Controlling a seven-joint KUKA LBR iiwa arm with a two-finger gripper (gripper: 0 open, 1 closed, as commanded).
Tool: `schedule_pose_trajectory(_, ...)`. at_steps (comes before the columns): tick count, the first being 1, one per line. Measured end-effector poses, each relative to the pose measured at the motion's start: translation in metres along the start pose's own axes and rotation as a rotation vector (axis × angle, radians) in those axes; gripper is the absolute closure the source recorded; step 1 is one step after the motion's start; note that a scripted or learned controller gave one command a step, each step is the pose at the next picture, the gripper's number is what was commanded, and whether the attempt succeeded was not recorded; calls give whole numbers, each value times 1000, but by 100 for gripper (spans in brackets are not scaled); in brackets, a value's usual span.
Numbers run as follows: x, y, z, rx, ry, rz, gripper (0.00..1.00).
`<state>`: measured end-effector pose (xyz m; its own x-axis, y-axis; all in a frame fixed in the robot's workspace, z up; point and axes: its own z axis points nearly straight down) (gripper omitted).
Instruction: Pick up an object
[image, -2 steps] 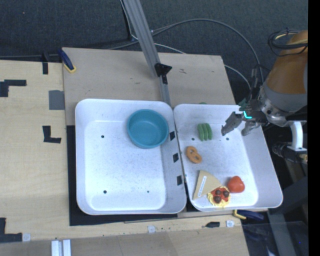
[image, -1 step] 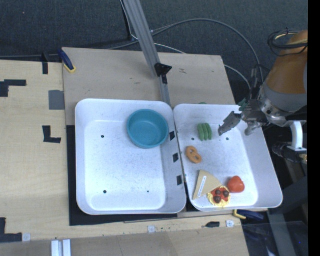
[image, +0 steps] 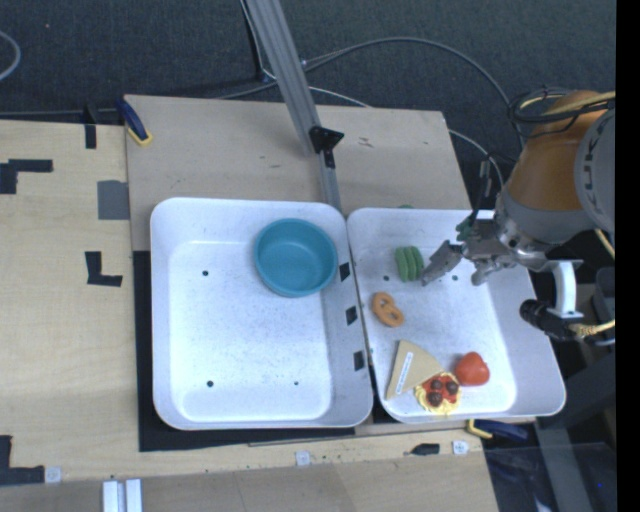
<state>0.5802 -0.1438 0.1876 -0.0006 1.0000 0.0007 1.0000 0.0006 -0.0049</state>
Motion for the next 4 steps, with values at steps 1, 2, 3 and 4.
schedule_pose_trajectory(1,10,-4,54,0,0,0,0)
schedule_pose_trajectory(2,10,-4,98,-7,-2,0,0)
schedule_pose_trajectory(3,9,-3,87,-8,-3,0,100)
schedule_pose_trajectory(4,0,-7,36,-8,-2,0,100)
